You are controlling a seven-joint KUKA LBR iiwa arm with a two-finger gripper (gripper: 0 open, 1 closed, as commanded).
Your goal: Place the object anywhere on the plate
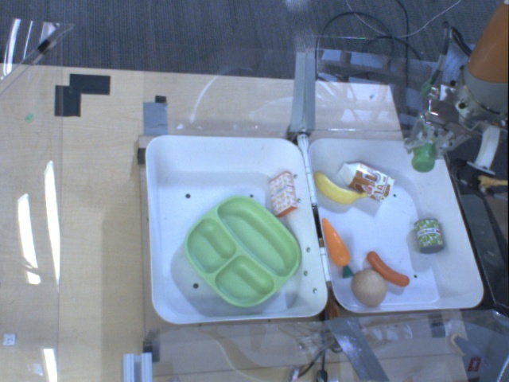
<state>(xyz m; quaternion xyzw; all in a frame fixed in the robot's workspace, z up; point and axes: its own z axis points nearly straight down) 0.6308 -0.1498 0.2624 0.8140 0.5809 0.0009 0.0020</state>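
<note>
Occupying the left bin (159, 213): green sectioned plate (242, 251), bare; small snack packet (282, 193) just beside its upper right rim. Right bin (461, 285): banana (336, 189), carton (367, 181), carrot (337, 247), sausage (388, 268), round tan item (369, 287), green-topped can (429, 235). Gripper (425, 146), upper right of frame, with a green object (423, 157) at its tip; finger opening and grasp cannot be told.
</note>
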